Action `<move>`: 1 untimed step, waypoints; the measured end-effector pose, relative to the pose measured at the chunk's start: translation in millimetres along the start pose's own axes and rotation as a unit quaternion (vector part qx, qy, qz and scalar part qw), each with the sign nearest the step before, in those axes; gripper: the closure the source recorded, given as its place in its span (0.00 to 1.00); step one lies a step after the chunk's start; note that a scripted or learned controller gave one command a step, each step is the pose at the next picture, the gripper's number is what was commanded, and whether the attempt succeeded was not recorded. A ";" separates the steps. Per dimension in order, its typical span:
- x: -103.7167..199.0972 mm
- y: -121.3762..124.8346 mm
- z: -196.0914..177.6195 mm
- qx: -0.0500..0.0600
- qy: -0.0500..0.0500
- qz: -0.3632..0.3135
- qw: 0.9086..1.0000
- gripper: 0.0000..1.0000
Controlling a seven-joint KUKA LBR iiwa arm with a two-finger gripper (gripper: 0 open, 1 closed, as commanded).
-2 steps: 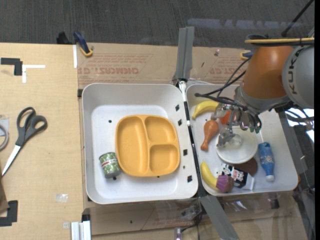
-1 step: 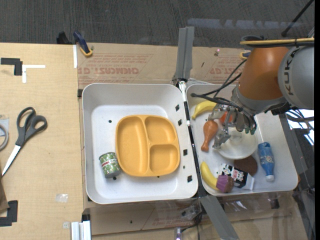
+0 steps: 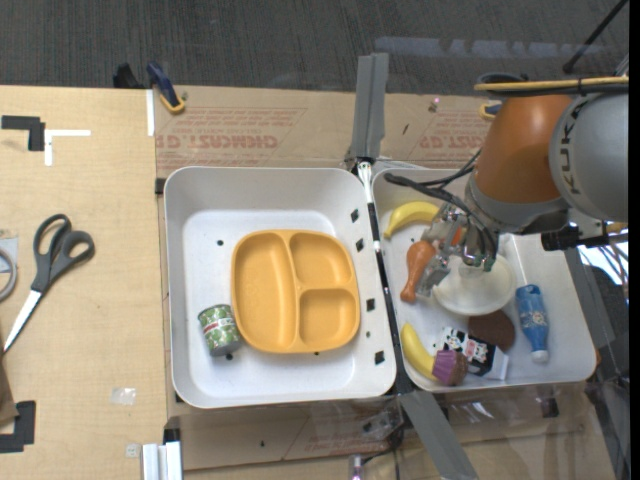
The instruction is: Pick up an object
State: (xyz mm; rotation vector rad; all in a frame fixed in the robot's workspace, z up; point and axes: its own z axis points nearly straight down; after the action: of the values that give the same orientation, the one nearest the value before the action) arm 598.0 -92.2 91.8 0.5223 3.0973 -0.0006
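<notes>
The right bin [image 3: 570, 368] holds several objects. An orange drumstick-shaped toy [image 3: 414, 266] lies near its left wall, below a yellow banana [image 3: 408, 216]. My gripper [image 3: 450, 261] hangs low over the bin, just right of the orange toy and above the left edge of a white dish [image 3: 478, 290]. To the right lies a blue bottle [image 3: 531, 320]. A brown round piece [image 3: 492, 329], a black-and-white box [image 3: 470, 351], a purple item [image 3: 449, 367] and a second banana [image 3: 414, 349] crowd the front of the bin.
In the left bin [image 3: 190, 268] sit a yellow divided plate [image 3: 296, 291] and a green can [image 3: 218, 329]. Scissors [image 3: 48, 258] lie on the wooden bench at far left. The arm's orange band [image 3: 525, 148] overhangs the right bin's back.
</notes>
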 end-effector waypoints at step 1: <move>-24.4 7.9 -1.7 0.000 -0.002 0.057 0.998 0.00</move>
State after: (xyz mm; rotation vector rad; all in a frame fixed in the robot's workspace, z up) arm 623.6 -92.8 93.5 0.6976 3.0574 -0.0005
